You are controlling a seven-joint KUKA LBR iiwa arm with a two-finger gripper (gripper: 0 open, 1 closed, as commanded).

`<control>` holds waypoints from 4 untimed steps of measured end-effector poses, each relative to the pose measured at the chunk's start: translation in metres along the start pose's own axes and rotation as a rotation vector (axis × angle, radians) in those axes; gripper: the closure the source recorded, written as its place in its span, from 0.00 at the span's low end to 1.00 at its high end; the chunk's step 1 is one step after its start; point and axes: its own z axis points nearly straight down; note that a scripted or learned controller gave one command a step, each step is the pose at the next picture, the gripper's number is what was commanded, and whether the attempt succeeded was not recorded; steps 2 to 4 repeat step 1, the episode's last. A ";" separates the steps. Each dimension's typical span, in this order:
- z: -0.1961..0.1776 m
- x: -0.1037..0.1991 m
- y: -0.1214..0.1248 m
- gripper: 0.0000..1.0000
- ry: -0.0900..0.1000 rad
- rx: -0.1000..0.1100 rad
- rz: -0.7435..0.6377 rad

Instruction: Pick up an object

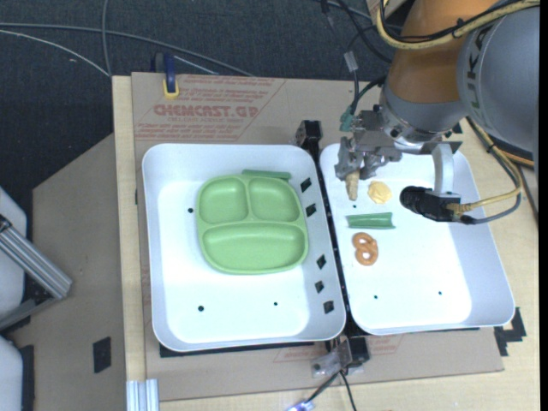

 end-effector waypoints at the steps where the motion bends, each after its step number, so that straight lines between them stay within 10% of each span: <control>1: 0.020 0.036 0.015 1.00 -0.001 0.001 0.004; 4: 0.020 0.036 0.015 1.00 -0.001 0.001 0.004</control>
